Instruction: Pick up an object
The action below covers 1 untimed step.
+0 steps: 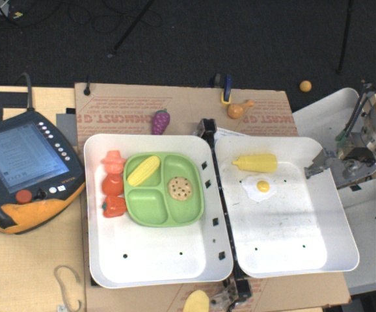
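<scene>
Here, fried egg (262, 188), left of tool (344, 161)

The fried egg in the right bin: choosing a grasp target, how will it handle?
The fried egg lies flat, so fingers may struggle to get under it. It looks like thin light plastic, probably sliding when pushed. Unlikely to roll.

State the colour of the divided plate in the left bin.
The round-cornered divided plastic plate is light green, seen clearly in the camera view.
</scene>
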Motion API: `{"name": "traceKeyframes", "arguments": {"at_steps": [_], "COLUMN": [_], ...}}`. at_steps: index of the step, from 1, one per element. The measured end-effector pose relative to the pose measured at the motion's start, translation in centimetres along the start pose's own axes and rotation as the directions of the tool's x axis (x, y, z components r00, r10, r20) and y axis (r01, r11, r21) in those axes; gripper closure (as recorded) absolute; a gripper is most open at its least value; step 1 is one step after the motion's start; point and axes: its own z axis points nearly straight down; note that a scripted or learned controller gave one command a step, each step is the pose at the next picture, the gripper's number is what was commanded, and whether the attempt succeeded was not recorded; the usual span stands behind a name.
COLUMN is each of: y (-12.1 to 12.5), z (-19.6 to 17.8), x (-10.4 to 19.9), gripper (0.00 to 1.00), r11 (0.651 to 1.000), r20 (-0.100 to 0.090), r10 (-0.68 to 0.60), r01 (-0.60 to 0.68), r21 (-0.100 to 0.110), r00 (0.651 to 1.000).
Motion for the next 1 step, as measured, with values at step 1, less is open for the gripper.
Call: {"name": "traceKeyframes", "arguments": {"at_steps": [1], "y": [0.19], "z": [-0.65], "x": [-0.02], "gripper": [0.00], "r11": [1.000], "r20": [0.003], "r10": [-0.002], "r01": [0.002], "r21": [-0.012], "r00": [1.000]}}
